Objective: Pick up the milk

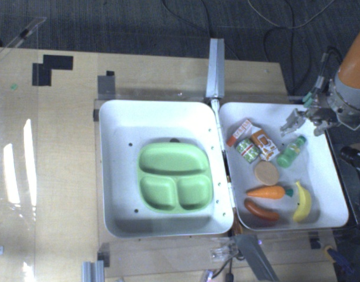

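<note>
**Milk crowded by neighbours**

The gripper (298,122) hangs open and empty over the right bin's (338,213) far edge. The milk carton (247,150) lies mid-bin, touching a juice box (265,144) and snack pack (240,131); a finger could snag either. Nearby: green bottle (291,152), cookie (266,173), carrot (266,192), sausage (261,210), banana (302,201). The left bin (112,157) holds a green tray (174,177).

A pale, matt wood grain is shown by the desk (62,157). The 2 white bins (115,175) look like smooth, slightly glossy plastic, as does the green divided tray (174,176). Brushed grey metal is seen on the rail (215,69) between them.
</note>
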Controlling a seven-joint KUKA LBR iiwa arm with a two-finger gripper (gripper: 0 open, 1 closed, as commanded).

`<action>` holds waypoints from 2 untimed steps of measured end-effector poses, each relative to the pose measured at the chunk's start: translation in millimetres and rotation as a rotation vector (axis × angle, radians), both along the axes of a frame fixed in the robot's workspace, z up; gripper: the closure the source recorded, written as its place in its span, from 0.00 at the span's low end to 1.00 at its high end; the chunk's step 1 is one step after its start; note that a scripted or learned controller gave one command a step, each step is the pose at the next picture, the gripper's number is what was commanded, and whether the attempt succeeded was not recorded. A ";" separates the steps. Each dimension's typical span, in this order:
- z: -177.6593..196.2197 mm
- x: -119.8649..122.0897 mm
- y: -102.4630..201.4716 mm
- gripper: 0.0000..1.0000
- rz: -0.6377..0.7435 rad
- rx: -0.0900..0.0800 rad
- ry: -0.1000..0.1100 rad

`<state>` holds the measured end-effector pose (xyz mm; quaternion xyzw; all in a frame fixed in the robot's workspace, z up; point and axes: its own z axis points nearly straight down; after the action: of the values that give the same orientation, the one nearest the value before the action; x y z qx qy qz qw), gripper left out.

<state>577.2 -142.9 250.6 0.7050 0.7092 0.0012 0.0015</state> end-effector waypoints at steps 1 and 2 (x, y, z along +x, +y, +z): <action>-60.3 53.3 -2.2 0.00 -0.288 0.000 0.000; -140.7 70.3 21.6 0.00 -0.007 -0.001 -0.005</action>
<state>647.5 -121.2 109.9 0.7075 0.7067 0.0029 0.0036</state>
